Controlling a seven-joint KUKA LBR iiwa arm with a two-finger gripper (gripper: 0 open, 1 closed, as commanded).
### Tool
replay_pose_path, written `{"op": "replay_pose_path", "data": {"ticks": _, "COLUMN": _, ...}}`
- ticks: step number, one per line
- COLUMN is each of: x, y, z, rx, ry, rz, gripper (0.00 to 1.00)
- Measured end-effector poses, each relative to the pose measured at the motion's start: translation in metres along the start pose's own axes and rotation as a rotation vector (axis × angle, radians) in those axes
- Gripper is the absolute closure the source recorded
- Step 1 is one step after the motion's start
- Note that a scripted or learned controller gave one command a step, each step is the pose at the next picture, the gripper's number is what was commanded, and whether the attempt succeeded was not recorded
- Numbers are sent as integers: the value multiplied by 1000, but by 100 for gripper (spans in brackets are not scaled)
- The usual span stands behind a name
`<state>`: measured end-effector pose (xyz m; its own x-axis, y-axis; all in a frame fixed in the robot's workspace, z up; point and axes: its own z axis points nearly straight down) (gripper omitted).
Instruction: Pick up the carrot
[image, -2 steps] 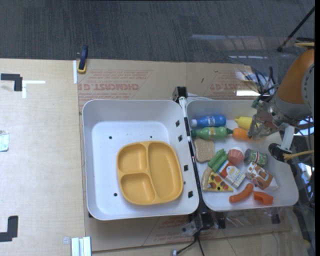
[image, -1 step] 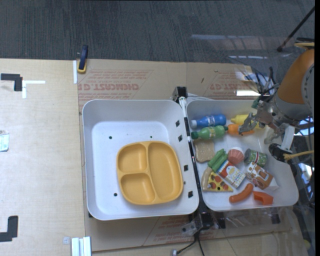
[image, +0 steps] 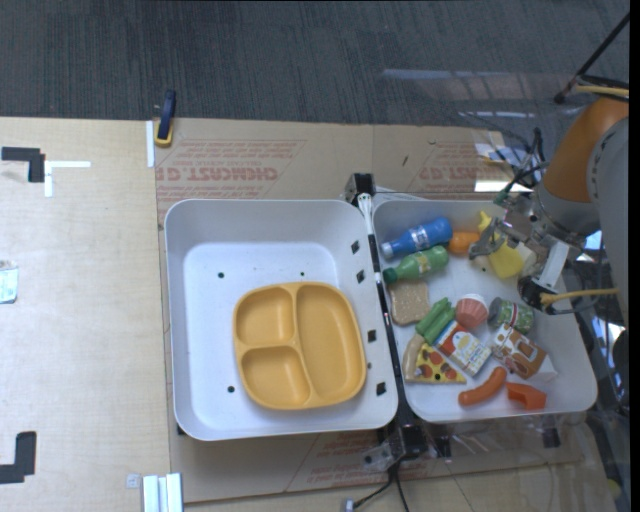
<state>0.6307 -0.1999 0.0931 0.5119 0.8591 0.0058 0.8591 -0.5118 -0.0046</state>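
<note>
In right bin (image: 572, 348), near edge: carrot (image: 483, 387), taken here to be the long tapered orange-red piece. Lying flat, slanted, thicker end toward the right. Just beside a shorter orange chunk (image: 527, 397) on its right; pizza slice (image: 432, 365) close on its left. Smooth, glossy, toy-like; rounded ends, no green top to be made out. Identification uncertain, given the chunk's similar colour.

At far side of same bin: gripper (image: 497, 238), poised low over a yellow block (image: 508, 260), well apart from the carrot. Jaws: open or closed not to be told from this angle; nothing seen gripped. Likely still to be carried nearward across the clutter before any descent.

Against the far-left wall: blue bottle (image: 416, 238) and green bottle (image: 417, 264), side by side, as if tipped in loose.

In left bin (image: 200, 300): yellow divided plate (image: 298, 345), centred, presumably a set-down place.
</note>
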Motion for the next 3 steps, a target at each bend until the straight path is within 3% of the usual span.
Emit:
{"op": "replay_pose_path", "data": {"ticks": 1, "x": -1, "y": -3, "z": 1, "rx": 4, "ry": -10, "rz": 390, "gripper": 0}}
{"op": "replay_pose_path", "data": {"ticks": 2, "x": 13, "y": -29, "z": 2, "rx": 0, "ry": -8, "rz": 628, "gripper": 0}}
{"op": "replay_pose_path", "data": {"ticks": 3, "x": 21, "y": 0, "z": 1, "rx": 24, "ry": -21, "rz": 804, "gripper": 0}}
